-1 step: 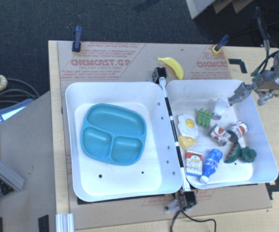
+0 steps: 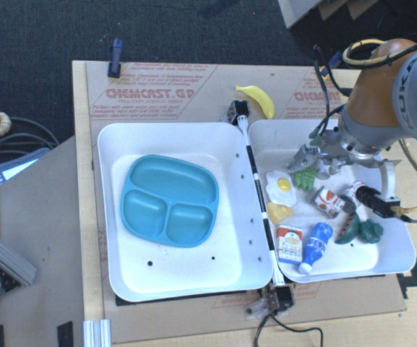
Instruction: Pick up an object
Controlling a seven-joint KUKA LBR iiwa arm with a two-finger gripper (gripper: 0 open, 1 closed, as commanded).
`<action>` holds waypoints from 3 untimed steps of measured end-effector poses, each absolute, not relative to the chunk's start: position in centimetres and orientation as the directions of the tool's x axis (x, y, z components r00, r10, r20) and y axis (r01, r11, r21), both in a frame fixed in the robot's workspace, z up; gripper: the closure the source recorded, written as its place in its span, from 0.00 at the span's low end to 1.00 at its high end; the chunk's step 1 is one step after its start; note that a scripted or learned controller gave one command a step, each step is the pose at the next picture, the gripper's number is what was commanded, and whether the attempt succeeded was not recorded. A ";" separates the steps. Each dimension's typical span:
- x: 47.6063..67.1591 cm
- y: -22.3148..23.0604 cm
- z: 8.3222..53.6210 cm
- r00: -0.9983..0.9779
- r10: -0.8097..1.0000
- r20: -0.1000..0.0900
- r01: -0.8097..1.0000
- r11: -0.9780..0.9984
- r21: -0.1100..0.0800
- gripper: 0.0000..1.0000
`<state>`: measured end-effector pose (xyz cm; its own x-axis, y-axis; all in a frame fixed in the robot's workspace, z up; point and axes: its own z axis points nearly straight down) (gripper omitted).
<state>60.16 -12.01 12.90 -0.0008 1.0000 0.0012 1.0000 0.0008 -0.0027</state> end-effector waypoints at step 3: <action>59.5 -6.4 18.6 -0.002 1.000 0.000 1.000 0.002 0.002 1.00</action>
